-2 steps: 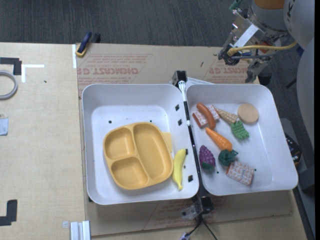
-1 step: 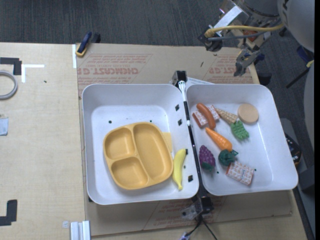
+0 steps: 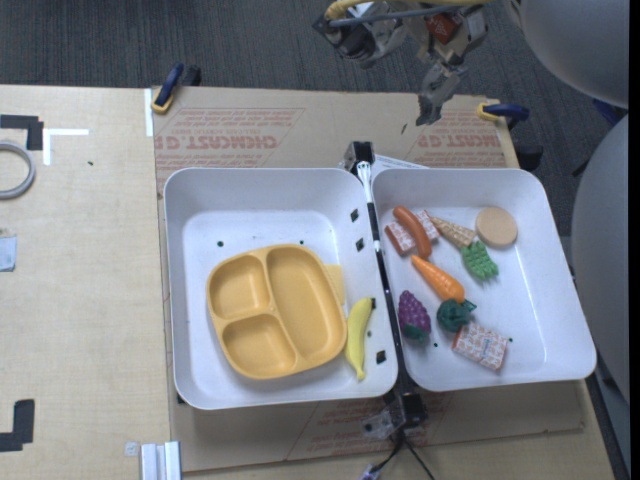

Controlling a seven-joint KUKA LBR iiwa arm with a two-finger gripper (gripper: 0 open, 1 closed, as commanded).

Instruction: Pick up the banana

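Note:
The yellow banana lies in the left bin, against its right wall, just beside the yellow divided plate. My gripper hangs high at the top of the view, above the cardboard behind the right bin, far from the banana. I see nothing between its fingers.
The right bin holds several toy foods: a sausage, a carrot, purple grapes, a round cookie, green pieces and a wafer. Blue clamps pin the cardboard at the back.

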